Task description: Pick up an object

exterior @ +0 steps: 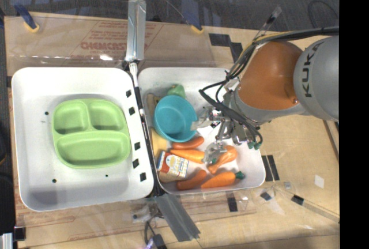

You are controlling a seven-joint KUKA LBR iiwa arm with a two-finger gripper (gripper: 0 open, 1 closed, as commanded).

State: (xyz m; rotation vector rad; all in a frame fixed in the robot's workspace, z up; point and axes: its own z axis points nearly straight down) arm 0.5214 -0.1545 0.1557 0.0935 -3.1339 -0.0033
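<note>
My gripper (215,153) reaches down into the right bin (253,168) and hangs low over a pile of orange carrots (187,155). Its tip is at a carrot (229,155) near the bin's right side; whether it touches that carrot is unclear. More carrots (222,180) lie along the bin's front wall. A small orange carton (173,166) lies left of the gripper. A blue bowl (174,118) lies tilted at the bin's left middle, with a green item (177,91) behind it and a yellow piece (157,141) beside it.
The left bin (29,104) holds a green divided plate (91,131). The arm's orange band (271,78) and cables hang over the right bin's back right corner. A metal divider (136,29) stands between the bins at the back.
</note>
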